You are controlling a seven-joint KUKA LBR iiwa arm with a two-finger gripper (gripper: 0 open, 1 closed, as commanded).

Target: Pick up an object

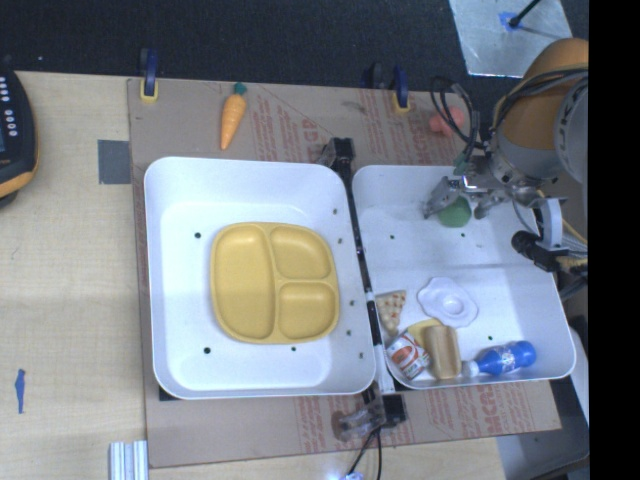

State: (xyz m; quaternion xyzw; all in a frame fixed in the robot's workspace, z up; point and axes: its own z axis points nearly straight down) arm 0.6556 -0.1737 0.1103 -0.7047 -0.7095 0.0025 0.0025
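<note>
Gripper low over far part of right bin. Green ball sits between fingers, partly hidden by them; fingers closed on ball. Ball near far wall of bin, well apart from other items. Near end of right bin: fried egg, cracker, can, bread, blue bottle. Left bin holds yellow tray. Carrot on bench beyond left bin.
</note>
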